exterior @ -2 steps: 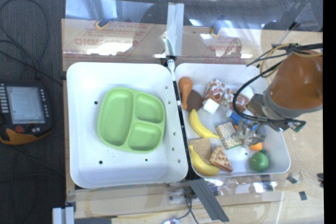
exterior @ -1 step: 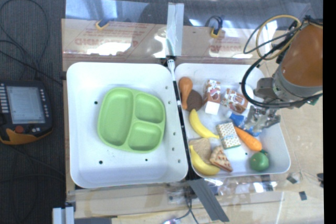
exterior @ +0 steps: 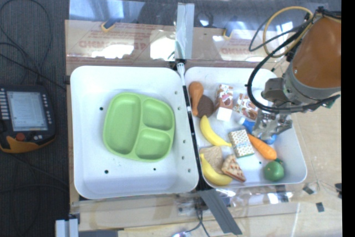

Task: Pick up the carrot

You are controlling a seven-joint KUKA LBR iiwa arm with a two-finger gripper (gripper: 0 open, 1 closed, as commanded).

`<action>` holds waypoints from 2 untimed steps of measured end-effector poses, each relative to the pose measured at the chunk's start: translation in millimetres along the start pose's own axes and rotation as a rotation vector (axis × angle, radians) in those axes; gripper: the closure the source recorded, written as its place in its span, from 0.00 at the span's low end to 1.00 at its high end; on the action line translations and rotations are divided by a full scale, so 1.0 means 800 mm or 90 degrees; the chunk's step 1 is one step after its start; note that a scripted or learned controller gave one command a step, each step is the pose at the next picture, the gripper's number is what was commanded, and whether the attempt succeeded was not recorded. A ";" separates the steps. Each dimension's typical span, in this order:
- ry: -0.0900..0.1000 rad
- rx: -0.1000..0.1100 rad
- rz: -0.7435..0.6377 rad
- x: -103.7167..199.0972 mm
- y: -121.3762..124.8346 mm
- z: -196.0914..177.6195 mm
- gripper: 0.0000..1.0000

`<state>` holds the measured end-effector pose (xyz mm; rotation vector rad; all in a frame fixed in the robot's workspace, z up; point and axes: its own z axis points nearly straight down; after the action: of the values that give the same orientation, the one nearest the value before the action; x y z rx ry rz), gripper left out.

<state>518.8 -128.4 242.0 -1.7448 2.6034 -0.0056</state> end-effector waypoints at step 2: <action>-0.002 -0.006 -0.399 -0.034 0.062 0.073 1.00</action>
<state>483.8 -84.4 183.7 -2.4659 1.9411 0.0061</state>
